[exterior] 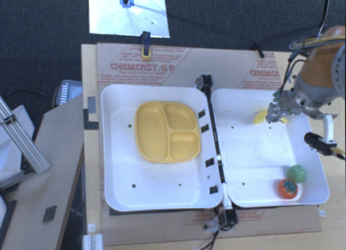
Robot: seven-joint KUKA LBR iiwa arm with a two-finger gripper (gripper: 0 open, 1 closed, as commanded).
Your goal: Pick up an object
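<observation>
Starting at the left of the bench, the left white bin [116, 151] holds a yellow divided plate [166, 131], which lies flat near the bin's middle with its three compartments facing up. A black hinged strip [212, 135] runs between this bin and the right white bin [248, 157], and the two sit side by side on a sheet of printed cardboard [162, 65].

Further right, in the right bin, a small yellow object [261, 117] lies near the far wall, in the bin's upper half. The gripper [277, 114] hangs directly beside it, on its right, so close that the metal tip partly overlaps the object's edge in the camera view. Whether the tip touches the yellow object cannot be told, and whether the gripper is closed or released cannot be told either, since its tip is small and blurred against the bin floor. Nothing is seen clamped in it.

Toward the near right corner of the same bin, well apart from the gripper, a green object [296, 173] rests just behind an orange-red ball-like object [287, 188]; the two are touching or nearly so. The grey arm [319, 81] with its orange band reaches in from the right edge, above the bin's far right corner.
</observation>
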